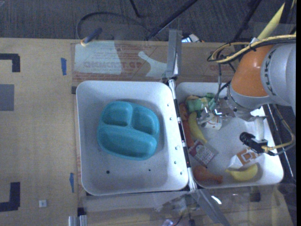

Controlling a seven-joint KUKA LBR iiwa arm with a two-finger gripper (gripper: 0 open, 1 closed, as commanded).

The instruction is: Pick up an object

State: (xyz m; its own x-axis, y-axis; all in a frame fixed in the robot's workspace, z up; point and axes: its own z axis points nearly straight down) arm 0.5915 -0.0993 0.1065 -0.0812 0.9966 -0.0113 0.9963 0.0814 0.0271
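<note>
Over the right bin [275,175], the arm [263,74] reaches in from the right and positions the claw [212,113] low above the clutter at the bin's upper left. Whether the claw is open or closed cannot be determined; nothing is visibly gripped.

Current step, by judgement: descent toward a target, grasp not yet made.

Nearest candidate: a yellow banana [196,128], lying just left of and below the claw near the bin's left wall. Its long axis runs roughly top to bottom of the view, curving toward lower right. A green item [195,102] lies just above it.

Next move calls for lowering over the banana's middle and closing across its short axis.

Left bin [84,140] on the table [37,126] holds a blue divided tray [128,130].
</note>
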